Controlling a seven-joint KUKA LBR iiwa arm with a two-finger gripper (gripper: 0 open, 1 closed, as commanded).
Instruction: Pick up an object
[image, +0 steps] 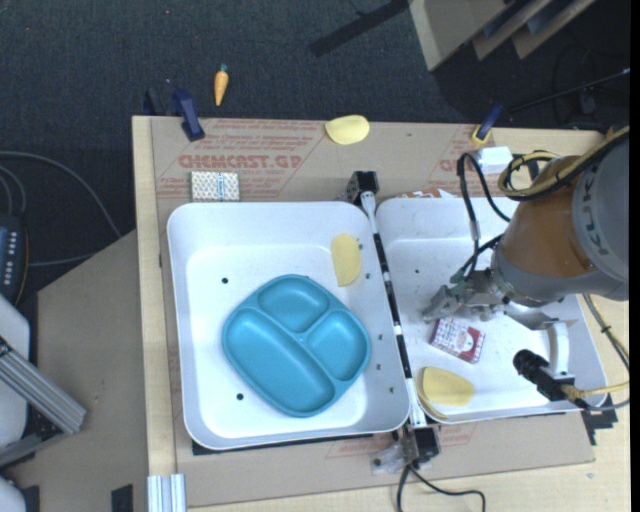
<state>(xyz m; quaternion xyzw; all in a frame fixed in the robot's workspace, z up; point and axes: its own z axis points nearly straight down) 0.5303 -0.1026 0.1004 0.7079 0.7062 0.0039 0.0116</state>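
My gripper (447, 300) is low in the right bin (420, 225), at the end of the grey and orange arm (545, 245) that comes in from the right. A small red and white packet (458, 339) lies flat just below and right of the gripper, close to it; contact cannot be made out. A yellow chip-shaped piece (446, 385) rests near that bin's front left corner. In the left bin (195, 240) sits a blue divided plate (295, 343), and another yellow piece (346, 259) leans against the bin's right wall.
On the bench behind the bins lie a yellow piece (347, 129), a patterned sachet (215, 185) and a blue clamp (187, 113). Black clips (362, 185) hold the bins together at the middle. Cables (500, 180) hang near the arm.
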